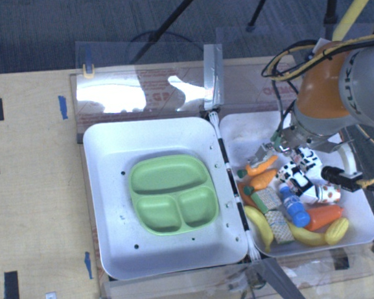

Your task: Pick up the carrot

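Down in the right-hand shallow white bin [366, 231], amid a heap of toy food. Taking the small blue plastic bottle [295, 209] as the marker: slim orange carrot [263, 166] up and to the left of it, close to the heap's upper edge, long axis running nearly level, right end tipped a little higher, pale end pointing left toward the divider. Grey two-finger gripper [273, 150] straight above that carrot's right end, very near, maybe touching, too cluttered to call. Jaw spread: cannot tell, metal blurring into the toys; nothing visibly pinched. A short drop down and slightly left looks like all that is needed, closing across the carrot's width. Watch out: a redder, fatter tapered piece [323, 215] just right of the bottle, and yellow plastic bananas [259, 227] down to its left, both easy wrong picks.
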`<act>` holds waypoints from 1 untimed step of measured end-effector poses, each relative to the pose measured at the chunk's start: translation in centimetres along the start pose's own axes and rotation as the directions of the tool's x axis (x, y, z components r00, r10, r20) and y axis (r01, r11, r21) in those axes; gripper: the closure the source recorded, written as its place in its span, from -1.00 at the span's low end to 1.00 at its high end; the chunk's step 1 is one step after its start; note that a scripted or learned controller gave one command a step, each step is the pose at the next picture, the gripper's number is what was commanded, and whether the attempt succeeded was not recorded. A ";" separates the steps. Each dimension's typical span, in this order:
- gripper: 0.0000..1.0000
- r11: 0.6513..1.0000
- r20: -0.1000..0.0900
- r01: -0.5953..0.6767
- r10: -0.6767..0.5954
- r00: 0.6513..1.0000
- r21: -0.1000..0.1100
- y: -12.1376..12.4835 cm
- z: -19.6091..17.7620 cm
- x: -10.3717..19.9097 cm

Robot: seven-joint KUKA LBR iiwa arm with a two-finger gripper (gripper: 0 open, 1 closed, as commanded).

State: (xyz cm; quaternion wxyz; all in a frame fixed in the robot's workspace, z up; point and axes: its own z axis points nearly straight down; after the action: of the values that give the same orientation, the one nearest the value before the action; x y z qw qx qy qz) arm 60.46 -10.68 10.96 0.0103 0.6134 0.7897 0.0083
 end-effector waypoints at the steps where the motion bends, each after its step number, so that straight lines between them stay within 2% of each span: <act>1: -1.00 0.990 0.008 0.141 -0.140 0.990 -0.010 0.2 0.5 0.8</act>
State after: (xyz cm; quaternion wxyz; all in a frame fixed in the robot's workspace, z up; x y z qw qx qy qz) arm 60.48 -9.85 10.45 0.0170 0.5562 0.8308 0.0097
